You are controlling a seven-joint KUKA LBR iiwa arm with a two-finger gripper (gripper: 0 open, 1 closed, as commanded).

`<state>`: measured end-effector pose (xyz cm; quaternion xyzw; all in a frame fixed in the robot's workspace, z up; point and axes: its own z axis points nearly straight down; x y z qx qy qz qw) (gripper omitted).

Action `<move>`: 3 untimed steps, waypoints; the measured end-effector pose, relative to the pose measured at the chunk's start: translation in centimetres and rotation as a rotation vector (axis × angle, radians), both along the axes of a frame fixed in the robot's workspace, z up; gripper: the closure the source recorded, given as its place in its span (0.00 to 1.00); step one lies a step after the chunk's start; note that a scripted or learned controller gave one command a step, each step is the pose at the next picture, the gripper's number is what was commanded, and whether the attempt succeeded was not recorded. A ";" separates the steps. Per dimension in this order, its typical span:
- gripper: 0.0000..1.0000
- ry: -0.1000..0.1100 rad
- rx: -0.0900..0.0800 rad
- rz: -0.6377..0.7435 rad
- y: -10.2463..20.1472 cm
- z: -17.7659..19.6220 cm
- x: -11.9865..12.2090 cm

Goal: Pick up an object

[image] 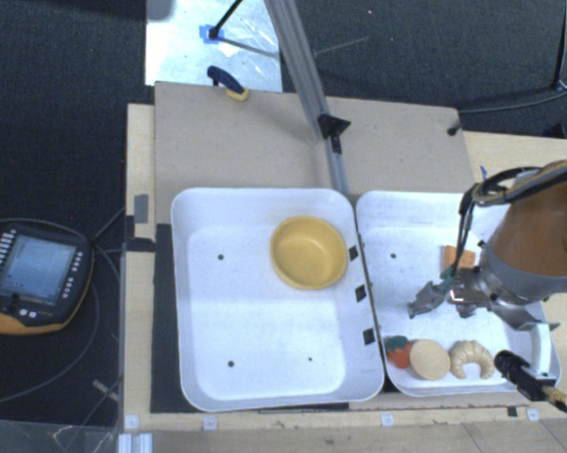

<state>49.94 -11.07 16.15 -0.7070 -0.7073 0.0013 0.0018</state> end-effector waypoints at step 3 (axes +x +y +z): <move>1.00 -0.009 -0.001 0.001 0.5 1.9 0.9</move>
